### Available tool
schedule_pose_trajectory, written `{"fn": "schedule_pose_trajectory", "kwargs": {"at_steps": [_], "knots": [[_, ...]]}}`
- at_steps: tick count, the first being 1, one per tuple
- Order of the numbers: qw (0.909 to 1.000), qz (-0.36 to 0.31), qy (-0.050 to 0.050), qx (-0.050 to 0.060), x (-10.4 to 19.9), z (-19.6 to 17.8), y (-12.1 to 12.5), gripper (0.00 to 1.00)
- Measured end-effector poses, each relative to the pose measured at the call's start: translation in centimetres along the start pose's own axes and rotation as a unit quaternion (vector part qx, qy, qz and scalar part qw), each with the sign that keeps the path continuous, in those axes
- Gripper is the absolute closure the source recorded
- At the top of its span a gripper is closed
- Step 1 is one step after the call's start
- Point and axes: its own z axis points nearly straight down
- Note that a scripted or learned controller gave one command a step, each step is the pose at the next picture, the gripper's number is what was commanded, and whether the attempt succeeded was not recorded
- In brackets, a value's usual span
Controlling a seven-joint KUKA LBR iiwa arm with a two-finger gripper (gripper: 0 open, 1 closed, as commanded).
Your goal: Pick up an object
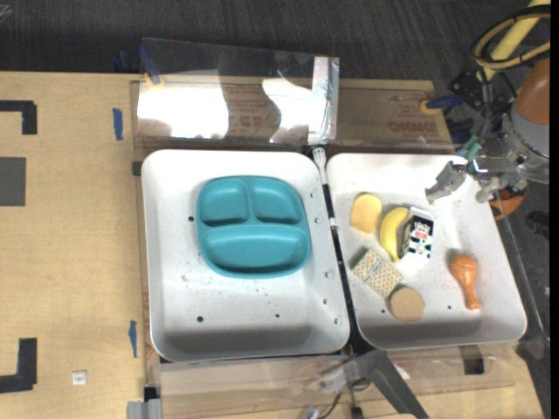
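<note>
The right bin (489,321) holds several small objects. A yellow rounded piece (367,211) lies beside a banana (395,230), and a black and white box (421,236) touches the banana's right side. Nearer the front are a patterned packet (376,271), a tan round disc (406,303) and an orange drumstick-shaped toy (465,278). My gripper (463,186) hangs over the bin's back right part, above and to the right of the box. It is open, and nothing sits between its fingers.
The left bin (166,304) carries a teal divided plate (254,224). A clear plastic sheet (236,103) stands behind the bins. Yellow and black cables (507,42) bunch at the back right near the arm.
</note>
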Motion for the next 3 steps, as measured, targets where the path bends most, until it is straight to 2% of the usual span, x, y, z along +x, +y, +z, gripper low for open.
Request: {"fn": "schedule_pose_trajectory", "kwargs": {"at_steps": [1,2,3], "knots": [[1.0000,0.003,0.000,0.000,0.2,15.2,-1.9,0.00],[0.9991,0.042,-0.001,-0.004,0.6,16.3,1.2,0.00],[0.9991,0.042,-0.002,-0.006,0.6,15.3,1.4,1.00]]}}
